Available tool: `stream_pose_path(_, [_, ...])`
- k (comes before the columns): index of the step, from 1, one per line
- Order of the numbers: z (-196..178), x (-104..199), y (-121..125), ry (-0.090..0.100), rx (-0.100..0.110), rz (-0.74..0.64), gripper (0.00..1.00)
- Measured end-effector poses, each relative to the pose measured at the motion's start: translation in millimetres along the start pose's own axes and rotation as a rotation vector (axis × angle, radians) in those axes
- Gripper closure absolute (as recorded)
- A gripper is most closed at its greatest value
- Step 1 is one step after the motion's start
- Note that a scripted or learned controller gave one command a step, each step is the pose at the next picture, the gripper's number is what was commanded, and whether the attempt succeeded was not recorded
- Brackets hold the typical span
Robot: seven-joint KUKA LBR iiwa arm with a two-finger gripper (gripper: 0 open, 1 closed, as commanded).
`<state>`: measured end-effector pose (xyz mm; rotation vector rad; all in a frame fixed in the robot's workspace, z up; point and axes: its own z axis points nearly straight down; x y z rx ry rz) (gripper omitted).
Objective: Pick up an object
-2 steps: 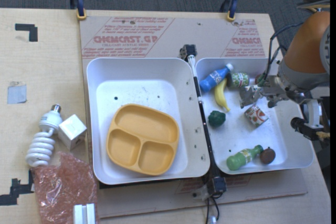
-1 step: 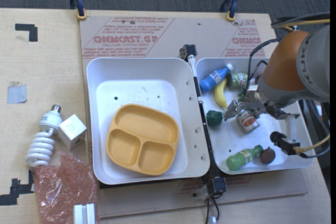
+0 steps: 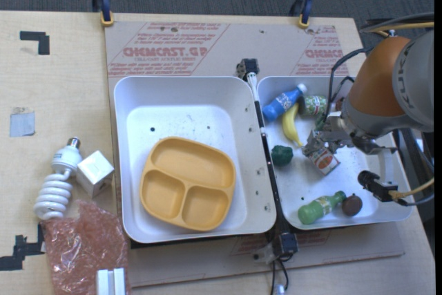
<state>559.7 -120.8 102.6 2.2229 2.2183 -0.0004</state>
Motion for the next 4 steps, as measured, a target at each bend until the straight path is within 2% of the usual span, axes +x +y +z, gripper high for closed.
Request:
stream_pose_path(1, [-90, 37, -39, 0.0, 0.0, -0.003, 1.0])
stream_pose_path(2, [-90, 96, 1, 0.0, 0.001, -0.002, 1.0])
stream_pose_path(4, [-109, 95, 3, -0.002, -0.002, -0.006, 1.0])
